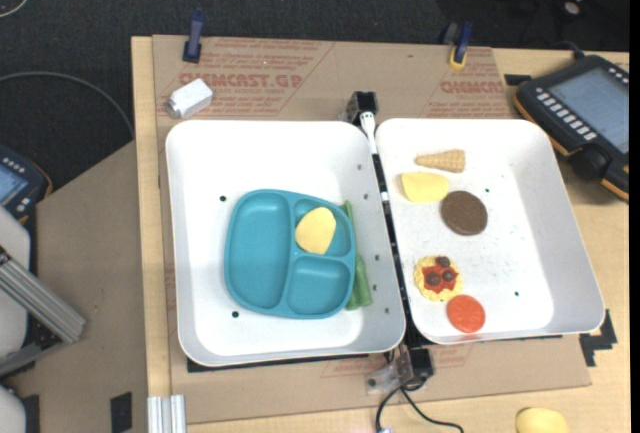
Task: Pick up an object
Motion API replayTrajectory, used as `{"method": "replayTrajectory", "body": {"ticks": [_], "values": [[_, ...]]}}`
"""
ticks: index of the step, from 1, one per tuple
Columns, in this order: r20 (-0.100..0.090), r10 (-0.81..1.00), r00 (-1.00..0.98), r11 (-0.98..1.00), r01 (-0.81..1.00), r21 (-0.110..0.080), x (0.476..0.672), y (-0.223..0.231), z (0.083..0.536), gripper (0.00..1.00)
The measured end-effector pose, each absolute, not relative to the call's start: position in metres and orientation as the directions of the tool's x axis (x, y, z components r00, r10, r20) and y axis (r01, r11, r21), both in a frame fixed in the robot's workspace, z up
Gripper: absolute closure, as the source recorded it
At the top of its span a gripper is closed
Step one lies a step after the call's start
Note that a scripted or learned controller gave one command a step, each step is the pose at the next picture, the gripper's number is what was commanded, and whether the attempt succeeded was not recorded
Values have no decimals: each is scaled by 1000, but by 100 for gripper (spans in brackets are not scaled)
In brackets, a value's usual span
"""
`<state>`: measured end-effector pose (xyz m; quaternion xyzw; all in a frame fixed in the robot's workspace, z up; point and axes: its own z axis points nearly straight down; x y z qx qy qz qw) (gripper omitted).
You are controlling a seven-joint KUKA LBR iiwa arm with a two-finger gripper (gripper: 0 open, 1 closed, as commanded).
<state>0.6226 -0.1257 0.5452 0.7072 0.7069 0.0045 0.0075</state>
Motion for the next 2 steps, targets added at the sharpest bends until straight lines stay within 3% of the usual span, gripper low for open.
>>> {"method": "replayTrajectory", "body": {"ticks": [1, 2], "values": [[5, 1000, -6, 6, 1000, -18, 580, -54, 387, 0], [-1, 1000, -3, 3, 1000, 19, 558, -42, 545, 0]]}}
